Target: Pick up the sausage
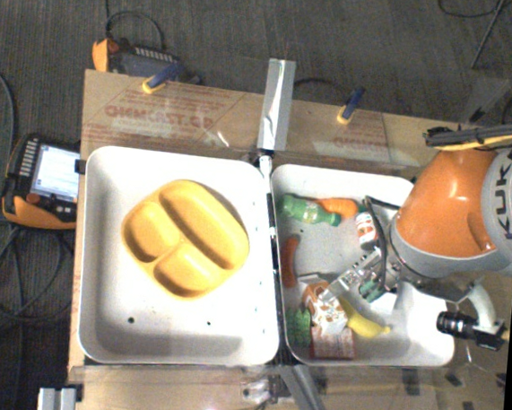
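so sausage (289, 259) hugs right bin's left wall (273, 246); end effector (363, 278) nearby, grip state unclear.

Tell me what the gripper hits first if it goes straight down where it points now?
Probably the carton and banana just below the gripper, not the sausage, which lies further left by the right bin's wall. Depth is hard to judge.

You've got a yellow tray (186, 238) in the white left bin (92, 319); red sausage (289, 259), green bottle (307, 212), orange carrot (339, 205) right.
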`<state>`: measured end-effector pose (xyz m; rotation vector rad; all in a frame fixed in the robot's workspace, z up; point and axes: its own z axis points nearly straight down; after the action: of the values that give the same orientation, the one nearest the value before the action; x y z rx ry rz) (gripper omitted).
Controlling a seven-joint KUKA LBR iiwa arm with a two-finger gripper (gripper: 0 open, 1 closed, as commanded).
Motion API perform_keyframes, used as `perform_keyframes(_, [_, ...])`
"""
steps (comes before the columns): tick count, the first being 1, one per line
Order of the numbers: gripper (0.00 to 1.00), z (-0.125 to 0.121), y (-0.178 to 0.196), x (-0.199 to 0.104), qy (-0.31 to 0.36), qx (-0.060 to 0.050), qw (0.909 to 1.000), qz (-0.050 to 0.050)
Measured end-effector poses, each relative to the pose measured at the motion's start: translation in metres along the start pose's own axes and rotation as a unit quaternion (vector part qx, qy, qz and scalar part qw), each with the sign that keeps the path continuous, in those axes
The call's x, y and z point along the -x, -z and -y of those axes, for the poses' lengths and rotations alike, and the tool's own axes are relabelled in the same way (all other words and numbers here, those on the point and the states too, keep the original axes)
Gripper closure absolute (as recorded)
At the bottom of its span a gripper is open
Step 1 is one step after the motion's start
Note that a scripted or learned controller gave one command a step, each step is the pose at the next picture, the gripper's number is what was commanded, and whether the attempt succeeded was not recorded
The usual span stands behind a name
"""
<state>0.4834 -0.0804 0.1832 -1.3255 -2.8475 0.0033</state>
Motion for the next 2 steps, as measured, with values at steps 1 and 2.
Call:
perform_keyframes(1, [1.00,0.033,-0.016,0.038,-0.284,-0.001,0.9587,0.000])
perform_keyframes(2, [1.00,0.006,0.000,0.007,-0.176,0.000,0.9845,0.000])
